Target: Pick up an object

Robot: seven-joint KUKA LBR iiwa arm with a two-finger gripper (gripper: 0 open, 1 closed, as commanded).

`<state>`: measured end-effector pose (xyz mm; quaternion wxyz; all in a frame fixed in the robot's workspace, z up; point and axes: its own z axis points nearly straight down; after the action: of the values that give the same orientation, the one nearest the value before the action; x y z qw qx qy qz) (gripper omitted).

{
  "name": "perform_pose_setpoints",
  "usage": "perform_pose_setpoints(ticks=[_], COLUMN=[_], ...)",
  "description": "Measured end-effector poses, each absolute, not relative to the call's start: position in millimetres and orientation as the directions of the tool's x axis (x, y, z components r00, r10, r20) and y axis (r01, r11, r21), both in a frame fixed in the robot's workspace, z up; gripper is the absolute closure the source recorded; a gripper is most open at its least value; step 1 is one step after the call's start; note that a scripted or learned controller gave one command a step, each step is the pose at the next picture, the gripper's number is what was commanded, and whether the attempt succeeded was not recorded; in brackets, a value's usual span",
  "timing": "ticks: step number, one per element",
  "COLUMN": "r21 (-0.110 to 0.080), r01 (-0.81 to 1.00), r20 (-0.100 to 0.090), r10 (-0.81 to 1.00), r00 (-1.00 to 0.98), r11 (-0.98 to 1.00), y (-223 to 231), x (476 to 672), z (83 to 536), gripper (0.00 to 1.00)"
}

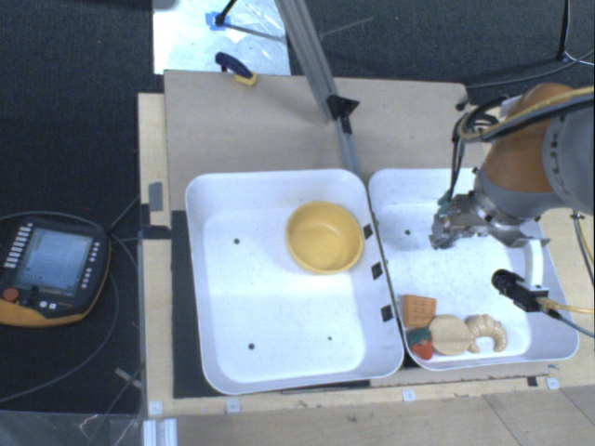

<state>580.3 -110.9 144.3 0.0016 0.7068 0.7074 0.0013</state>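
Since the arm [525, 161] hangs over the upper part of the right bin [558, 342], well apart from the food pieces, a descent from here would probably close on bare plastic. I cannot tell the state of the end effector [448, 229]. The worktop [279, 119] is brown board on a dark carpet floor [74, 63]. The left bin [214, 342] has a yellow bowl [323, 238]. At the lower edge of the right bin, a waffle [418, 308], a bread roll [450, 334], a croissant [489, 331] and a small red piece [423, 348] are crowded together, so the fingers could push them or slip.
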Motion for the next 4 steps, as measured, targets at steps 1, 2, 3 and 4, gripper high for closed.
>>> perform_pose_setpoints(ticks=[1, 2, 3, 4], r21=[0.004, 0.005, 0.001, 0.001], r01=[1.000, 1.000, 1.000, 1.000], r20=[0.000, 0.000, 0.001, 0.001], r10=[1.000, 1.000, 1.000, 1.000], r00=[-0.001, -0.001, -0.004, -0.005], r11=[0.001, 0.001, 0.004, 0.005], y=[-110.9, -109.9, -67.1, -15.8], x=[584.6, 576.7, 575.2, 583.3], z=[187.0, 244.8, 243.3, 249.6], gripper=[1.00, 1.00, 1.00, 1.00])
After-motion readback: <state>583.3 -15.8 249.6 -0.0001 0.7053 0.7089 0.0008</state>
